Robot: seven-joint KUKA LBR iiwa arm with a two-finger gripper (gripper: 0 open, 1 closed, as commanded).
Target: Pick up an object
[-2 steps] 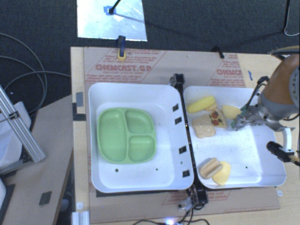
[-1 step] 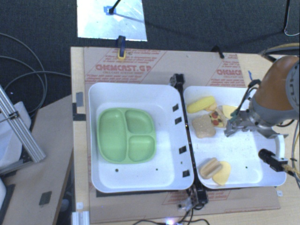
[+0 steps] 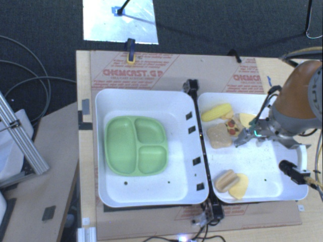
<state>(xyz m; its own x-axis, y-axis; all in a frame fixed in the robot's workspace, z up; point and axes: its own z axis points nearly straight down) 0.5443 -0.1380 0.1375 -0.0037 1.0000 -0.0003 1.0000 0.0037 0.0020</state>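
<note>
A grey KUKA arm with an orange band reaches in from the right over the right bin [image 3: 272,185], its gripper [image 3: 243,137] low among a cluster of toy food in the bin's upper half. The gripper sits at the right edge of a tan slice of toy bread [image 3: 218,135], with a small red-and-white piece [image 3: 231,127] just above its tip and a pale yellow wedge [image 3: 246,119] beside that. Whether the fingers are spread or closed cannot be told from this angle (the wrist housing and dark finger parts blur together), and nothing is seen between them.

The relation that matters: the nearest candidate, the bread slice, lies directly to the gripper's left, touching or nearly touching its tip, its broad face flat on the bin floor. A yellow toy banana [image 3: 216,112] lies further up and left, its long axis running roughly left to right, slightly tilted. Well apart, near the bin's front wall, a toy hot dog [image 3: 225,179] rests against another yellow wedge [image 3: 239,186].

In the left bin [image 3: 108,185] a green divided plate [image 3: 136,145] lies flat, well away from the arm.

Judged from this position, a pick looks likelier in the upper cluster than at the front pair, and the flat bread offers little edge to pinch.
</note>
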